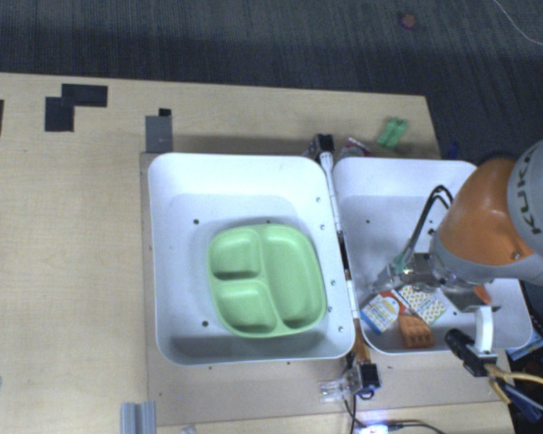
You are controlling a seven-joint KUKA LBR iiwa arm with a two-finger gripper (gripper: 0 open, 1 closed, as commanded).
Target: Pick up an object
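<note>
Step in hand, as judged: descending on the clutter in the right-hand shallow white bin (380,197) to take one piece. Three candidates are lying along that bin's near edge, close to its near-left corner: a small blue-and-white printed packet (380,313), a flat white card with a dotted pattern (424,305), and an orange-brown blocky piece (416,333). The packet and the card are lying just beside each other, possibly overlapping; the orange-brown piece is sitting just beside them, nearest the bin's near wall.

Doing it well: the orange-brown piece is looking like the better target, since it stands up from the floor and offers sides to pinch. The flat card is likely to slip under the fingertips. Coming straight down, clear of the near wall, and centring on one piece alone should avoid a double or a miss.

Pose: the grey arm with the orange band (484,220) is reaching in over the bin's right edge, wrist pointing down over the clutter, black cable looping above it. The two-finger gripper (407,278) is hanging just above the packet and card; the wrist is hiding its tips, so I cannot tell its state. Nothing is visibly held.

The left-hand white bin (176,242) is carrying a pale green plastic divided tray (267,278), at its centre.
</note>
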